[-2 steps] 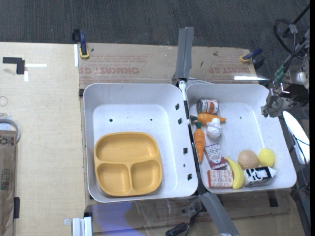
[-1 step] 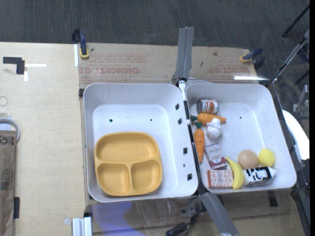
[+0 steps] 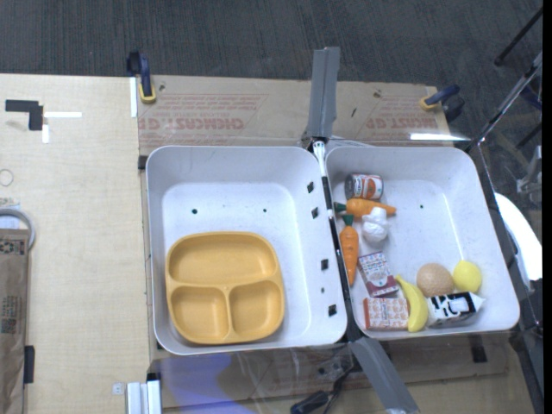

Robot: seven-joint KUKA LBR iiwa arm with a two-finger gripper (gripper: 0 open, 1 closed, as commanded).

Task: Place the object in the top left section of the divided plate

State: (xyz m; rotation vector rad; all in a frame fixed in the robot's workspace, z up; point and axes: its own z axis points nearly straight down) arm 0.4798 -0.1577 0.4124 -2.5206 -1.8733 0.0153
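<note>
Camera view: the yellow divided plate point(image 3: 225, 285) lay in my left bin point(image 3: 244, 175), while toy food, including two carrots point(image 3: 349, 250), a banana point(image 3: 413, 303) and a can point(image 3: 364, 186), crowded the right bin point(image 3: 448, 179) on the bench point(image 3: 73, 197).

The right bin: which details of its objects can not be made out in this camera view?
- Small can: label print too small to read.
- Flat packets and: text too small; the lower one is partly covered by the banana.
- Black and white carton: its left end is hidden behind the banana.
- White item between the carrots: too small to identify.
</note>
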